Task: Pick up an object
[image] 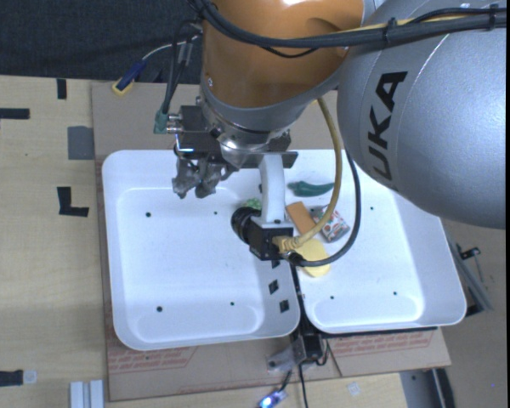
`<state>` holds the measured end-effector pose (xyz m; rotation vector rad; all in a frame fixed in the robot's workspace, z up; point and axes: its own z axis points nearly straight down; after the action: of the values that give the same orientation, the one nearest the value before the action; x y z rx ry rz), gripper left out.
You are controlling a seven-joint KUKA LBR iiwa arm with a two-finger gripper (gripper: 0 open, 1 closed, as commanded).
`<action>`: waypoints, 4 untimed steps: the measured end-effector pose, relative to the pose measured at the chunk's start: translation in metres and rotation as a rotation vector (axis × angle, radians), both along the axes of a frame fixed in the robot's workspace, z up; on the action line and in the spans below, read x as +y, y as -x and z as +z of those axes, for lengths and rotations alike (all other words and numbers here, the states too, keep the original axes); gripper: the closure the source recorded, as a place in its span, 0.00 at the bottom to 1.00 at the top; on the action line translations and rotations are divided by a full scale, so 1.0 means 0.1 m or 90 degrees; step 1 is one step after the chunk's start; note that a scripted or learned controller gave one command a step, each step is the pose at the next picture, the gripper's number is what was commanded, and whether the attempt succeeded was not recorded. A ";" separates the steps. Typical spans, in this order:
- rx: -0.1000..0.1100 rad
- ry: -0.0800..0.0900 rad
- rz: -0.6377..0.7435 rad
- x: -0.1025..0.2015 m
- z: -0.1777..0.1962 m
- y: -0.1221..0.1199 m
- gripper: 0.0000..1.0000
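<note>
1. The objects we could pick lie in a small cluster in the right bin (425, 304), close to the ridge shared with the left bin (153, 313): a green item (313, 187), an orange block (299, 214), a small printed packet (332, 225) and a yellow piece (316, 269) nearest the camera. A bit of green (252, 203) also peeks out by the divider. The arm's wrist and its hoses cover part of this cluster, so we cannot say exactly how the pieces touch one another.

2. The gripper (195, 183) hangs over the far part of the left bin, well apart from the cluster and on the other side of the divider. The bin floor just beneath it is bare white.

3. We see nothing between the fingers (185, 184). They hang close together, but from this angle we cannot tell whether they are clenched or released.

4. Our judgement on progress: the pick is not done. No object is lifted or held, and all the pieces we can see rest in the right bin.

5. What is left, as we judge it, is the whole grasp: bring the gripper over one piece, descend, close on it and lift.
</note>
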<state>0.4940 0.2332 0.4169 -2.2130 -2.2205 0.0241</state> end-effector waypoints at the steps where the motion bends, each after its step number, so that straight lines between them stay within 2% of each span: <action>1: -0.016 -0.008 0.000 0.00 1.25 0.09 1.00; 2: -0.003 0.000 -0.001 0.00 0.24 0.11 1.00; 3: -0.015 -0.007 0.000 -0.08 1.24 0.11 1.00; 4: 0.001 0.001 -0.001 0.00 -0.31 0.12 1.00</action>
<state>0.4815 0.2334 0.3863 -2.2148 -2.2190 0.0286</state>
